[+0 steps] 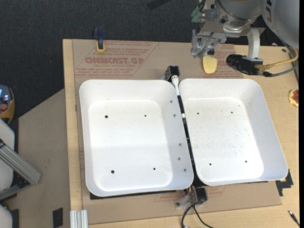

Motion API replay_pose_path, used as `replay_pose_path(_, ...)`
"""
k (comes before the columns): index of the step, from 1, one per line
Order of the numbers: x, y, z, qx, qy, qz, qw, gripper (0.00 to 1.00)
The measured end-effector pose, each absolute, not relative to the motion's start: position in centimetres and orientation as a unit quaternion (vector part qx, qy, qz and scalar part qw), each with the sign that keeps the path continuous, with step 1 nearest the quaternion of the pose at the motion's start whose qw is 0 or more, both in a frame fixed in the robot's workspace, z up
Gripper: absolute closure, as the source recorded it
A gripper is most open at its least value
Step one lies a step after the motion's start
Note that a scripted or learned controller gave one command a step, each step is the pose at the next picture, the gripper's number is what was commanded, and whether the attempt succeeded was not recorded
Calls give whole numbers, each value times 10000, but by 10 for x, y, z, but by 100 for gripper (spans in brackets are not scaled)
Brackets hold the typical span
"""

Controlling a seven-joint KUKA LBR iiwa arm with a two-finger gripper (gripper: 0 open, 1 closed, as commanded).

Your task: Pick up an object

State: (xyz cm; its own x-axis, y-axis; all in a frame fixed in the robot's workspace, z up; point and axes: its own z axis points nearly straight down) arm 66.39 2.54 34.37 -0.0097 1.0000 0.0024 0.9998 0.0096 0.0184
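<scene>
Claw hangs beyond the right bin, a yellow lump just beside its tips; whether grasped, cannot tell; next, confirm the grip

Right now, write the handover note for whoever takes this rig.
Gripper: up past the far rim of the right bin, above the bench board; fingers too blurred to judge.
Small yellow object: just below the gripper, at the board beyond the right bin; held or lying there, cannot tell.
Left bin: beside the right one.
Done: no confirmed pick.
Left: verify the grasp, else pick the object.
</scene>
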Motion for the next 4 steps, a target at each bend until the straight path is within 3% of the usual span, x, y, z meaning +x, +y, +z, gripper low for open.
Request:
replay_pose_path(1, 666, 66, 270, 7057, 7085, -22, -27, 100)
replay_pose_path(2, 645, 40, 335, 7075, 7067, 16, 20, 100)
replay_pose_path(3, 666, 82, 253, 7060, 7082, -19, -22, 100)
replay_pose_path(4, 631, 71, 304, 7076, 7066, 2, -4, 100)
